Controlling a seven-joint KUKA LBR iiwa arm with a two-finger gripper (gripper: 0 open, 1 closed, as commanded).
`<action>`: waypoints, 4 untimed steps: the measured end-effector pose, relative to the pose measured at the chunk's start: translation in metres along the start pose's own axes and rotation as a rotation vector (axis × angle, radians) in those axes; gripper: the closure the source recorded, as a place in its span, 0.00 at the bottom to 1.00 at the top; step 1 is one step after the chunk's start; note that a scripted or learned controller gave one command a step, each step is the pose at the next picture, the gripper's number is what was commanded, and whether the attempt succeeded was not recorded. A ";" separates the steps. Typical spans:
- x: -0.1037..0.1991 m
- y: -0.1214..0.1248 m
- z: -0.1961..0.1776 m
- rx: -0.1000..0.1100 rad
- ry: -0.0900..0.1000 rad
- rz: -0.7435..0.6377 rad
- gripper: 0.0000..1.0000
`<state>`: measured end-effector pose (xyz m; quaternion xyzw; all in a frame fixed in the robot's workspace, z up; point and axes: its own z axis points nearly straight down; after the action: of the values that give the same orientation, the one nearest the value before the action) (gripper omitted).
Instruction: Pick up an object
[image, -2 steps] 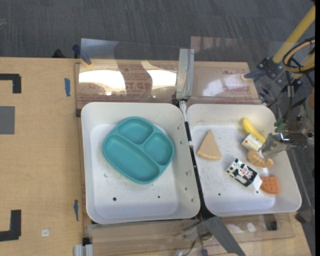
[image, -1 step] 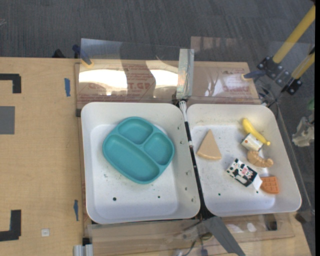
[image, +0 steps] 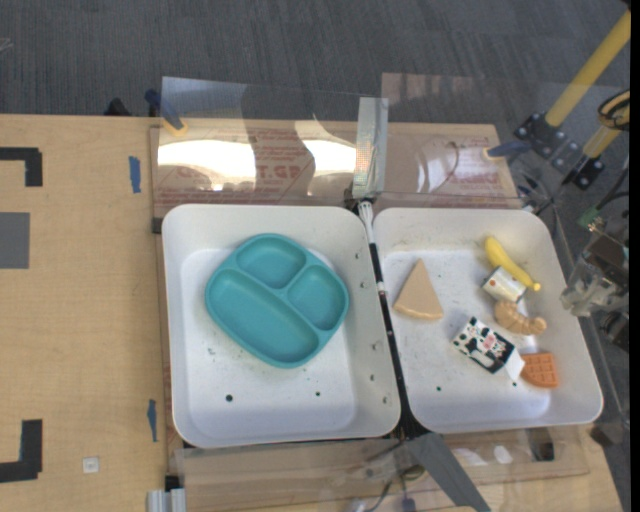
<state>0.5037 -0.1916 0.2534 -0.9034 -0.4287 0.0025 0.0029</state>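
Note:
The right bin (image: 440, 405) holds several small items. A tan wedge (image: 418, 293) lies near its left wall. A yellow banana (image: 510, 262) lies at the back right, with a small white carton (image: 504, 287) just below it. A tan pastry-like piece (image: 522, 320) lies in front of the carton. A black-and-white patterned box (image: 483, 345) and an orange waffle (image: 540, 370) lie nearer the front. In the left bin (image: 185, 330) a teal divided plate (image: 275, 300) lies flat.
Clear plastic panels (image: 250, 150) stand behind both bins, with a metal post (image: 370, 150) between them. A yellow pole (image: 595, 65) slants at the top right. Grey hardware and cables (image: 600, 270) sit just past the right bin's right edge.

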 end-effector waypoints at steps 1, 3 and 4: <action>-0.031 -0.007 -0.007 -0.004 0.002 0.308 1.00; -0.019 -0.016 0.027 0.001 0.000 0.554 1.00; -0.028 0.015 -0.020 -0.006 0.004 0.675 1.00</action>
<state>0.4977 -0.2234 0.2732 -0.9944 -0.1055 0.0002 0.0001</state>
